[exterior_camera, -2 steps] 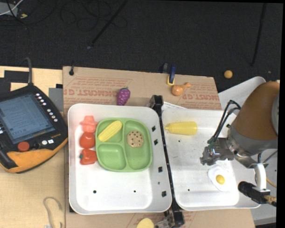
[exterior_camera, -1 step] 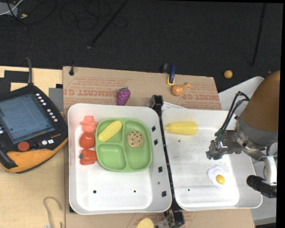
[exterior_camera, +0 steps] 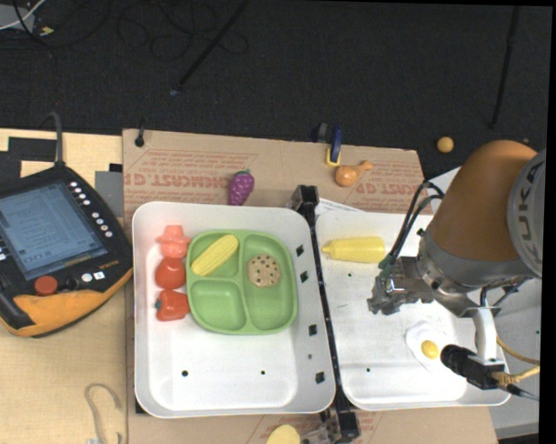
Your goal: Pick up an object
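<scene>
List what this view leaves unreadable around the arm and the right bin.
- Claw: dark and small in the camera view, so its state is unclear.
- Right bin: the arm covers its right part.
- Fried egg toy: a black cable end overlaps its right edge.
- Yellow item: cut by the bottom edge.

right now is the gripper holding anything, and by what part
Cannot be told: the gripper sits over the right bin, with nothing visibly in it.

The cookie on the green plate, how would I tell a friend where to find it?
Start at the left white bin and find the green divided plate inside. The cookie lies in its upper right compartment, beside the yellow corn. It is the only round, tan, speckled thing there.
</scene>
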Robot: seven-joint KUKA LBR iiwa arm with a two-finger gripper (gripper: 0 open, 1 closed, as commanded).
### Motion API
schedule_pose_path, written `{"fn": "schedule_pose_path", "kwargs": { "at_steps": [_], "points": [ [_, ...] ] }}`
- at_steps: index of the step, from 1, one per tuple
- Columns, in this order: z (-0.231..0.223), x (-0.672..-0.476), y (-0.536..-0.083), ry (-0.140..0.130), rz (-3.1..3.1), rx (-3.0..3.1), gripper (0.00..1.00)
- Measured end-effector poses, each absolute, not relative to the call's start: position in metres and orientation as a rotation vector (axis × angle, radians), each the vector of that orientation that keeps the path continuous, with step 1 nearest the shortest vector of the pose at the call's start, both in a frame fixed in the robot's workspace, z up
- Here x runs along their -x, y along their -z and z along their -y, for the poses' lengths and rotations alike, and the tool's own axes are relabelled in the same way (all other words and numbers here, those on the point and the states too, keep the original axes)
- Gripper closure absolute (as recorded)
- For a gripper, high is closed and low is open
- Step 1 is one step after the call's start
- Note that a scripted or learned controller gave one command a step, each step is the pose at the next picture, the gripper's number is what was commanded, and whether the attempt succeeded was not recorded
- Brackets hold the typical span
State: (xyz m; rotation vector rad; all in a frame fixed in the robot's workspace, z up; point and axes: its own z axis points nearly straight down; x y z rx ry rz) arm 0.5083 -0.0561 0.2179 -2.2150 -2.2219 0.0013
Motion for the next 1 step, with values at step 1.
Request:
{"fn": "schedule_pose_path", "kwargs": {
  "at_steps": [1],
  "points": [
    [0.0053,-0.5117,-0.2330,0.002,2.224,2.215,1.00]
  ]
}}
